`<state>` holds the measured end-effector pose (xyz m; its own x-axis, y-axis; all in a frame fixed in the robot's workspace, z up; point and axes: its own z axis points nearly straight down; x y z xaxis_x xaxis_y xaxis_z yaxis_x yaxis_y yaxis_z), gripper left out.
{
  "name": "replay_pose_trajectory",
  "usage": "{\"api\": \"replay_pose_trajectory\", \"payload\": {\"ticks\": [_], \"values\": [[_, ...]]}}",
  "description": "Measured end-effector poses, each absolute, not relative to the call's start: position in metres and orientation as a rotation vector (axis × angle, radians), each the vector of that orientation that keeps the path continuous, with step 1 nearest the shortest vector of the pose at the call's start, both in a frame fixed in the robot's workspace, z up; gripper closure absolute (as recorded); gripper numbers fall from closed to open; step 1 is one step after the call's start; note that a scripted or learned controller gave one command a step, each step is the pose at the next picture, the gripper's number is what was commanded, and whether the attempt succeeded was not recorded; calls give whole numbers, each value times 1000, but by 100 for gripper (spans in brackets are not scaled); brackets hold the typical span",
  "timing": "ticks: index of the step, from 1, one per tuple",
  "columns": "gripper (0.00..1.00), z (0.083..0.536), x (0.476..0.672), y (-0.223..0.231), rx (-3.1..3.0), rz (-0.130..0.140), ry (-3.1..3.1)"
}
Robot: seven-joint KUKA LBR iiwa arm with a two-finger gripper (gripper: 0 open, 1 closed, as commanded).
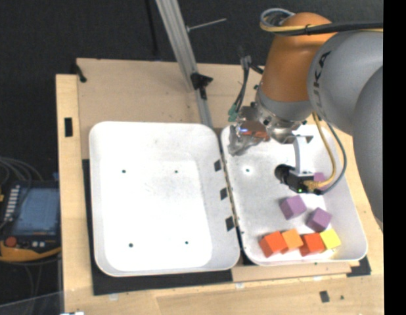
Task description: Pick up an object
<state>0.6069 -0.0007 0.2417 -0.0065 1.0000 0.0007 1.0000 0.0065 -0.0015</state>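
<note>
Overhead, the grey arm's two-finger gripper [239, 138] hangs over the right white plastic bin's [255, 182] far left corner; its jaw spread cannot be told. 2 purple cubes [293, 206] lie well apart, nearer.

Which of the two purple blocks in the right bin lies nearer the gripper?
The left purple block, the one farther up the bin. It sits closer to the gripper than the other purple block, which lies just above the yellow block.
</note>
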Motion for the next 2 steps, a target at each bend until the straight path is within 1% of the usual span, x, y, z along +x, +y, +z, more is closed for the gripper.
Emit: {"api": "replay_pose_trajectory", "payload": {"ticks": [1,2], "values": [[100,248,594,55,-2210,-2,-2229],[100,254,576,98,-2210,1,-2228]]}}
